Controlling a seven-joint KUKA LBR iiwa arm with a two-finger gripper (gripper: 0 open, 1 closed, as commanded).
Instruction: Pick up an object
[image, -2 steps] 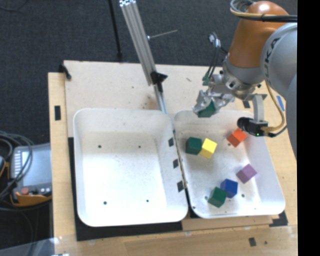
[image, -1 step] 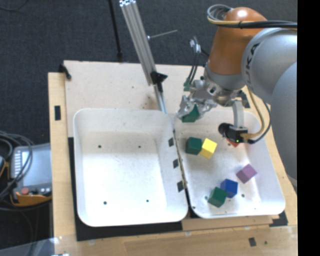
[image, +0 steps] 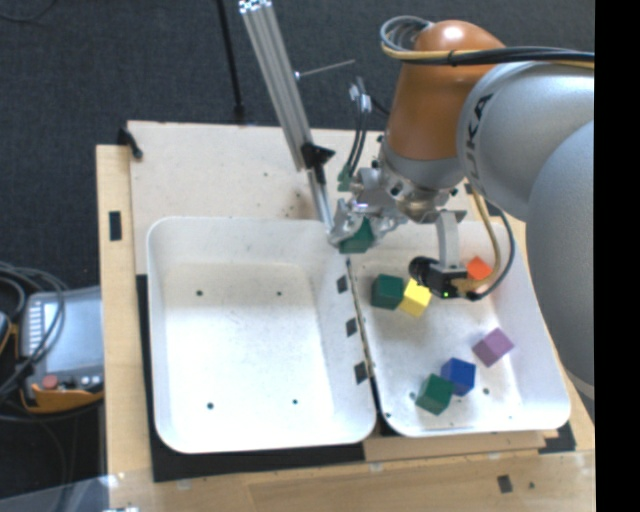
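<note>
My gripper (image: 354, 228) hangs over the far left corner of the right bin (image: 535, 400), just by the divider between the two bins. A small dark green block (image: 357, 238) sits between its fingertips, and the fingers are shut on it. It seems to be lifted off the bin floor. Loose in the right bin lie a green block (image: 388, 291) touching a yellow block (image: 416, 298), an orange block (image: 479, 268), a purple block (image: 492, 346), a blue block (image: 459, 374) and another green block (image: 434, 393).
The left bin (image: 240, 330) lies beside the right one. A slanted aluminium post (image: 285, 95) rises from the bench behind the bins, close to the gripper. A black cable end (image: 430, 272) hangs by the orange block. The arm's bulk covers the right bin's far right part.
</note>
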